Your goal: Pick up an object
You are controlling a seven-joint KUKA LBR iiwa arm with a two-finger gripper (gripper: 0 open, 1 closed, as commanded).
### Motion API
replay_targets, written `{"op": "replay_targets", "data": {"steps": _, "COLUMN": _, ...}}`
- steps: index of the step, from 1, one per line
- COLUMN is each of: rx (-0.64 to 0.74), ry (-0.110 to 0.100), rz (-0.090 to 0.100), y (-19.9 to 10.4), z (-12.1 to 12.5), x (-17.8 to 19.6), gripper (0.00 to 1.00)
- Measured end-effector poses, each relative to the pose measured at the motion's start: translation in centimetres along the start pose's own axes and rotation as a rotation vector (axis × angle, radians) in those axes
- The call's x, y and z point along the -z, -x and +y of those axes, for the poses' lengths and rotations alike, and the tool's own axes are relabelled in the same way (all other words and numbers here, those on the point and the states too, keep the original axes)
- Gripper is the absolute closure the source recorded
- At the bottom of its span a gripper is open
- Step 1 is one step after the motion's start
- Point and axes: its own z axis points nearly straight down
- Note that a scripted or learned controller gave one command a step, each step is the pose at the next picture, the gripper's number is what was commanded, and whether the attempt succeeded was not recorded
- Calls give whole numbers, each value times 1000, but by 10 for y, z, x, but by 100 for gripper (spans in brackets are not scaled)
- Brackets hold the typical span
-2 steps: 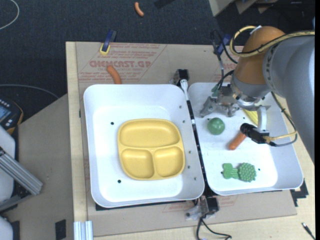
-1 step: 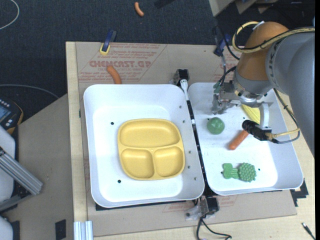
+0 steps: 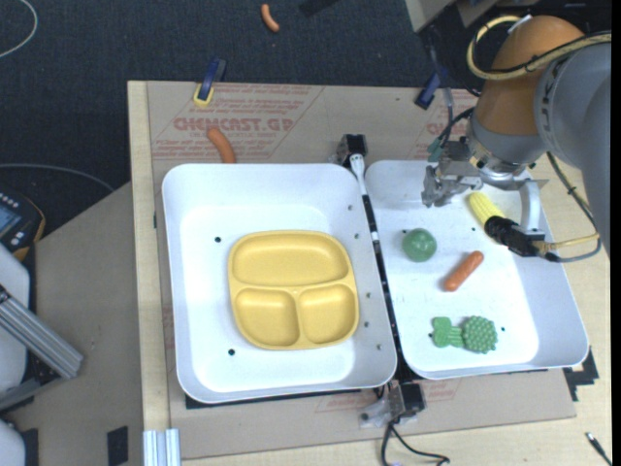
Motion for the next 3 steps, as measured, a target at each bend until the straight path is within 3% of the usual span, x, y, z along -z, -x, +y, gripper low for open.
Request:
{"op": "replay_targets", "data": {"steps": 2, "rx": 2, "ry": 0, "rz": 0, "y": 9, "z": 9, "x": 88, "gripper": 100}}
{"op": "replay_targets", "data": {"steps": 3, "rx": 6, "ry": -7, "rz": 3, "y": -40, "z": -8, "x": 98, "gripper": 100}}
